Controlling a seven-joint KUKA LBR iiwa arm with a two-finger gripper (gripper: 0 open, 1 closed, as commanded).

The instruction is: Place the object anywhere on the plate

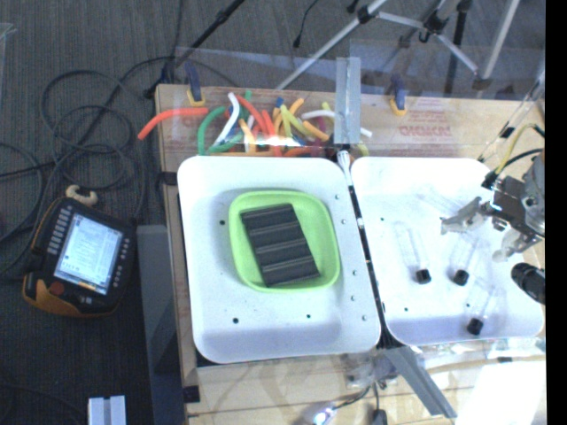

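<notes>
Ridges cross the block (279,244) you are after: a dark grey slab, roughly rectangular, with three raised bands running along its top. You see one such block, and it lies flat on the single green plate (330,237), slightly turned, inside the plate's rim. The plate sits in the left bin (205,326), one of two white bins. In the right bin (390,189) you can count three clear tubes (407,246) with black caps, lying apart from each other. The gripper (505,209) hangs over that bin's right side, above the tubes; you cannot tell whether it is open or closed.
</notes>
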